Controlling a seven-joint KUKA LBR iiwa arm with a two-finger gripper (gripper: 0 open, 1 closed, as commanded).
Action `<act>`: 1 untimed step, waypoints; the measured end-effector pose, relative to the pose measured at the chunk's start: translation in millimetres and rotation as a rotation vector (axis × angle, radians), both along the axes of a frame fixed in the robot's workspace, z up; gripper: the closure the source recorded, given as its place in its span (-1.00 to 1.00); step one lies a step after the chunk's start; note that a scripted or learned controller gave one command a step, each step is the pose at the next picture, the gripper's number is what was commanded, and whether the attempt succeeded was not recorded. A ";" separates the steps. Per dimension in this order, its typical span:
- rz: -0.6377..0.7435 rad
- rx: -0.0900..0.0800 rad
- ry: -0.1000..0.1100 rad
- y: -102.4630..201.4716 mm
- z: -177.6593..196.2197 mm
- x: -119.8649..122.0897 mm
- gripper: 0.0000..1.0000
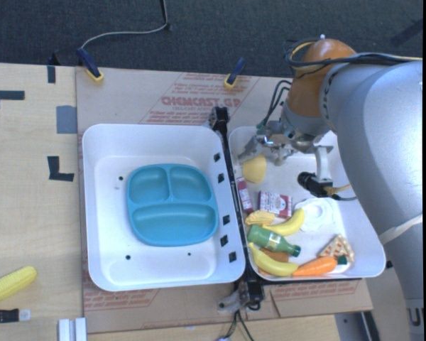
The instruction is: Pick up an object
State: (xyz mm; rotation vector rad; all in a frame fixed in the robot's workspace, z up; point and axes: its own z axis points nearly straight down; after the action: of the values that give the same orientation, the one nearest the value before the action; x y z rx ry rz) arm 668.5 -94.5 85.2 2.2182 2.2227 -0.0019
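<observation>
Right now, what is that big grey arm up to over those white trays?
The arm reaches in from the right over the right tray, which holds toy food: bananas, a green bottle, a carrot and a small red packet. Its pincer sits low at the back of that tray, right by a pale yellow lemon-like piece; whether it has gripped it is unclear. The left tray holds a blue divided plate. A toy corn cob lies on the bench.
</observation>
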 end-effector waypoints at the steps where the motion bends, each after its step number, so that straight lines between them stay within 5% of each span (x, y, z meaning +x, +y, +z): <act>1: 0.000 0.001 0.000 -0.7 0.0 0.1 -1.00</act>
State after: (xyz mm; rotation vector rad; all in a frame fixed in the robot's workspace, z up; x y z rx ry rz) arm 668.6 -95.3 85.2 2.2183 2.2231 -0.0010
